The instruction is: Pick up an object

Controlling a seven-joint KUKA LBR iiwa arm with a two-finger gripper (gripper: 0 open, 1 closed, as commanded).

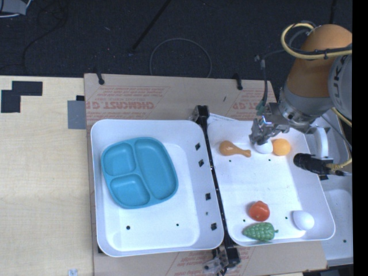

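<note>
The right bin [270, 180] holds a tan drumstick-shaped toy [233, 149], an orange ball [281, 147], a red tomato-like toy [259, 210], a green bumpy toy [259, 232] and a white egg [303, 219]. My gripper [262, 138] hangs low at the bin's far side, between the drumstick and the orange ball. A small white object [263, 148] lies right under its tip. From above, the wrist hides how the gripper meets that object.
The left bin [146, 234] carries a blue three-compartment plate [139, 172]. A black divider strip [209, 177] runs between the bins. A black cylindrical part [310, 163] juts over the right bin's right rim. Cardboard lies under both bins.
</note>
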